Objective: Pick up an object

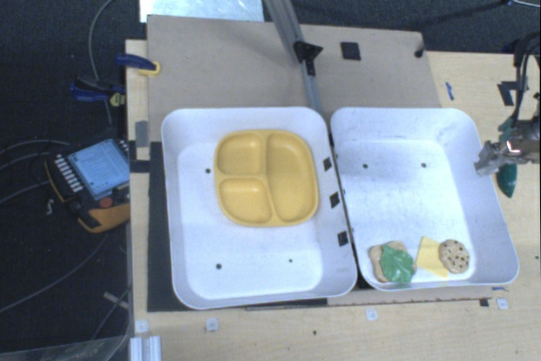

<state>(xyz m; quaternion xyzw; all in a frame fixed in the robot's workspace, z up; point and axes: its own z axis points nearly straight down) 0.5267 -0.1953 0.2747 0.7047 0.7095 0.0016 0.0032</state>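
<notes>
My gripper (500, 155) hangs at the far right, over the right rim of the right bin (397, 173). A small teal object (508, 180) shows directly beneath it, touching or overlapping the gripper's tip; whether it is gripped is unclear. Along the right bin's front wall lie a green leafy piece on a tan round (394, 262), a yellow cheese-like slice (430, 256) and a chocolate-chip cookie (455, 255). In the left bin (194, 249) sits a yellow divided plate (266, 177).
A grey pole (283, 8) slants across the brown board behind the bins. On the floor to the left are a handheld pendant (91, 177) and cables. Clamps (127, 63) grip the board's left edge.
</notes>
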